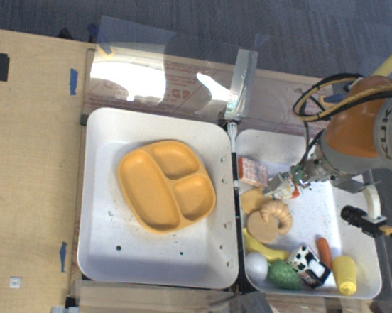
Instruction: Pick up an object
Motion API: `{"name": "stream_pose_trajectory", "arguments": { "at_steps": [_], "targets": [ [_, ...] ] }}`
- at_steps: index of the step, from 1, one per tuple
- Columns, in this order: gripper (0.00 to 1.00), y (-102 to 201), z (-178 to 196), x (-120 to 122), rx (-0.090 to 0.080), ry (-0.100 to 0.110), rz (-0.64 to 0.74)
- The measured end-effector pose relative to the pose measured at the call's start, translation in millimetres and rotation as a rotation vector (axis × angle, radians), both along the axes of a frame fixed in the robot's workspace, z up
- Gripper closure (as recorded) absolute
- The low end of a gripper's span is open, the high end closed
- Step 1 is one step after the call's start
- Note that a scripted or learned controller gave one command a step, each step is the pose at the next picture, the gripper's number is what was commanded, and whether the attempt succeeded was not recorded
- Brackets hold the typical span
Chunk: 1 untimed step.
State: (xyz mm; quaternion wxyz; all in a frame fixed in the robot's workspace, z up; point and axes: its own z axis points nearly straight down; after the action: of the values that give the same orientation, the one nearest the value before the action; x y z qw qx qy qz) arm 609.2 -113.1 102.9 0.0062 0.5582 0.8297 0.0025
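Two white bins sit side by side on the bench. The left bin (91, 246) holds a yellow divided plate (167, 184) lying near its middle, with bare white floor all round it, widest along the near edge and the left wall. The right bin (372, 286) is crowded: its things bunch along the left wall and the near edge, and open floor is left mainly in the middle right part and along the far wall.

The arm (371, 132) reaches in from the right, and the gripper (282, 185) hangs low over the far left part of the right bin, close to the divider between the bins. Whether it is wide or narrow cannot be told, and nothing is clearly seen in its grasp.

Just below the gripper lies a croissant (275, 213), its long axis running roughly left to right, resting on a tan round disc (261, 229). Left of the gripper, a small red and white packet (253, 171) lies flat near the divider. A banana (264, 248) lies slantwise toward the near edge, beside a white ball (256, 267) and a green lump (283, 275). A black and white toy (308, 266), a carrot (324, 251) and a yellow bottle (345, 273) fill the near right corner, the bottle's long axis pointing toward the near edge.
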Motion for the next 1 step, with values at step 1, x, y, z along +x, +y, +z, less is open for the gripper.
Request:
{"name": "stream_pose_trajectory", "arguments": {
  "at_steps": [1],
  "targets": [
    [0.0, -30.1, -16.1, 13.8, 0.004, 0.006, -0.302]
  ]
}}
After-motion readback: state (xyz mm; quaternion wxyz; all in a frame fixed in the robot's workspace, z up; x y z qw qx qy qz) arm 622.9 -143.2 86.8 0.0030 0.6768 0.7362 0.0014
